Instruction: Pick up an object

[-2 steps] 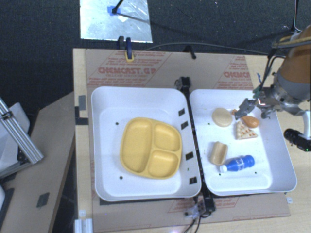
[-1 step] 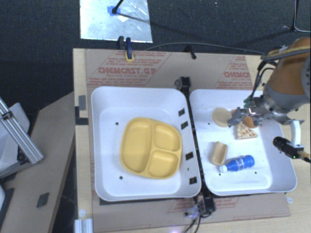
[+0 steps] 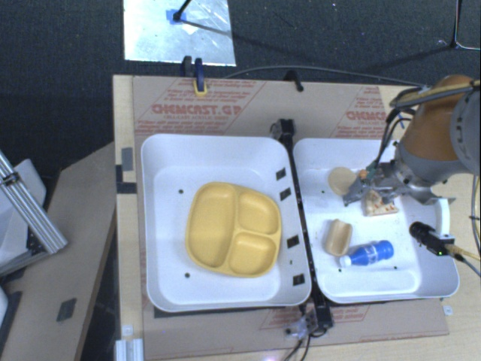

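Note:
My gripper (image 3: 370, 195) hangs low over the back of the right bin (image 3: 430, 283). Just below and to its right lies a small tan and white piece (image 3: 382, 205), touching or nearly touching it. A round tan disc (image 3: 341, 179) lies just to the gripper's left. Nearer the front sit a tan cup-like piece (image 3: 337, 237) and a blue bottle with a white cap (image 3: 369, 253), lying on its side. Whether anything is held cannot be made out.
The left bin (image 3: 164, 201) holds a yellow divided plate (image 3: 234, 229). A black divider (image 3: 294, 209) runs between the two bins. The grey arm with its orange band (image 3: 440, 134) comes in over the right bin's far right corner.

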Available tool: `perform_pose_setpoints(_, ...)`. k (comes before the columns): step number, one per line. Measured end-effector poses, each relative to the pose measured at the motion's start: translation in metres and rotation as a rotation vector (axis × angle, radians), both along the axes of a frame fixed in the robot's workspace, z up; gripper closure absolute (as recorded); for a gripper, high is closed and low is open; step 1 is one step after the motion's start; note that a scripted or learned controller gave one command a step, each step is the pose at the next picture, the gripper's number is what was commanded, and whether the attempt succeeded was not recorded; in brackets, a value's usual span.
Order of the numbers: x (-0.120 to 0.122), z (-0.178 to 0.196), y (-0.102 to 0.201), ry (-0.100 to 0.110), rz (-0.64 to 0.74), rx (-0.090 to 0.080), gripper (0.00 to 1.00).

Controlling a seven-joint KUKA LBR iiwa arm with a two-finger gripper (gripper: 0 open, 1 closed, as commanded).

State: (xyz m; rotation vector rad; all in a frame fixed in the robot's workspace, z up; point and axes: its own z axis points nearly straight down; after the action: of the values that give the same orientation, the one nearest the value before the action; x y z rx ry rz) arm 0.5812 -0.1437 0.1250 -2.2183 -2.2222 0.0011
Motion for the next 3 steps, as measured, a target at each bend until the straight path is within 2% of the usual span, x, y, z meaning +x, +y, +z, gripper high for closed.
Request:
perform_pose_setpoints(1, 0.004, -0.037, 0.0, -0.01, 0.001, -0.002, 0.0)
perform_pose_setpoints(2, 0.006, -0.023, -0.001, -0.02, 0.001, -0.007, 1.0)
perform_pose_setpoints(3, 0.008, 0.021, -0.003, -0.007, 0.002, -0.002, 1.0)
